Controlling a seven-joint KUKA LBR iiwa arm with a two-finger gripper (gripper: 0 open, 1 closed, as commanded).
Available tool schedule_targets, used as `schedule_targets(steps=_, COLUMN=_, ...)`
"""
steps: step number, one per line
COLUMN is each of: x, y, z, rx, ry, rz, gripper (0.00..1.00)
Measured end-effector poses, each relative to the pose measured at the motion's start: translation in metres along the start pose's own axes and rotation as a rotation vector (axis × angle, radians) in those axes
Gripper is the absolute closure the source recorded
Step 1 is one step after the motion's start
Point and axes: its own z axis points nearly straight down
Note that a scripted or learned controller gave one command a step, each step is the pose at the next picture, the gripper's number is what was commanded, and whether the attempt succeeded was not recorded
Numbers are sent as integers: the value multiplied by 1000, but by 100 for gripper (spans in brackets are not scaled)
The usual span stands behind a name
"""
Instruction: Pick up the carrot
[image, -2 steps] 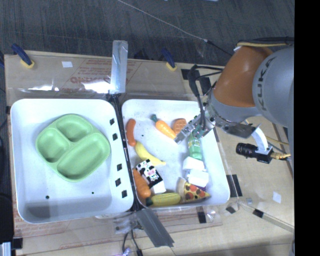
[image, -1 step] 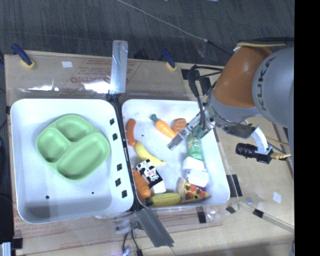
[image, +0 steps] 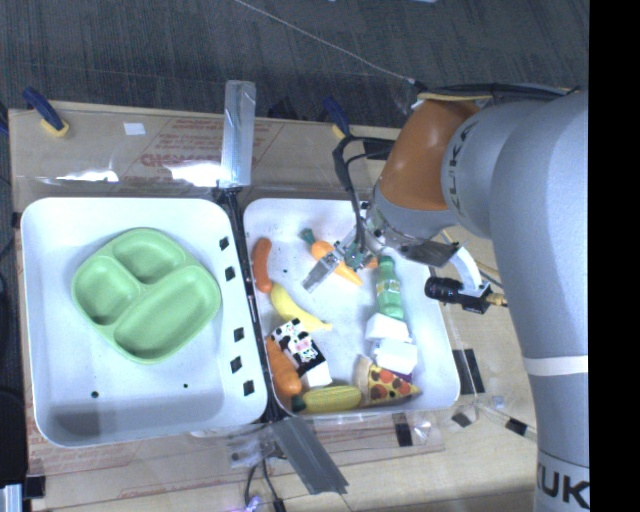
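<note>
Across the left bin, a green divided plate lies alone, apart from the clutter. Rightward, the carrot rests in the right bin near its far wall, touching the gripper, which comes down on it. Whether the fingers pinch it is hard to tell; the wrist seemingly hides them. A green bottle lies just beside.
</note>
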Motion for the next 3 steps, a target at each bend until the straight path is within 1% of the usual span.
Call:
schedule_targets(steps=1, x=-45, y=39, z=59, rx=-3, ry=-2, rz=145, gripper=0)
schedule_targets(steps=2, x=-45, y=41, z=45, rx=-6, ry=-6, rz=136, gripper=100)
schedule_targets(steps=3, x=13, y=32, z=-26, rx=-6, ry=-3, rz=376, gripper=100)
